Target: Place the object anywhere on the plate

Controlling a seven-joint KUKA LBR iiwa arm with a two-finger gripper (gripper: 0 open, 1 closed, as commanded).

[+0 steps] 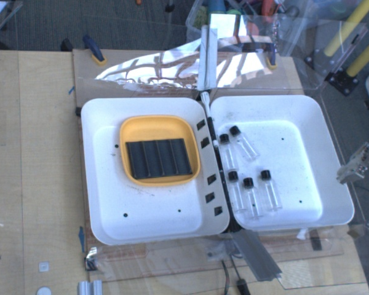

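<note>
Apparently five vials (248, 177) beside plate (160, 149).

No text, label, brand, number or sign can be read on anything in the view.

A grey metal part (355, 165) pokes in at the right edge beside the right bin (307, 112), cut off by the frame; whether it belongs to the hand cannot be told. The clear box of toys (264, 2) at the far side is cropped by the top edge, its contents blurred. Glass bodies of the small vials (251, 192) nearly vanish against the white.
</note>
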